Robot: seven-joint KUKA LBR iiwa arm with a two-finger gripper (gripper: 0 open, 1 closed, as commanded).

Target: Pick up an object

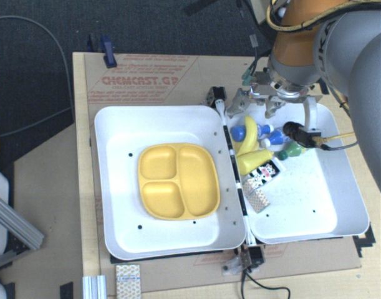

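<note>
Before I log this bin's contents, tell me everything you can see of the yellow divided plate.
The yellow divided plate is a rounded-square tray that looks like matte plastic, with three compartments: two smaller ones along the far side and one wide one nearer the camera. It lies flat and face up, slightly rotated, near the middle of the left bin. Its compartments hold nothing visible. It rests on the bin floor, apart from the walls, with nothing else touching it.

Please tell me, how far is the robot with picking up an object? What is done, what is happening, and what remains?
Done: the arm has reached the right bin, and its claw hangs above the pile of small objects by the divider, near the banana. In hand: nothing visibly; the banana and the yellow wedge lie in the bin. Left: the grasp and the lift. The yellow tray sits in the left bin.
</note>
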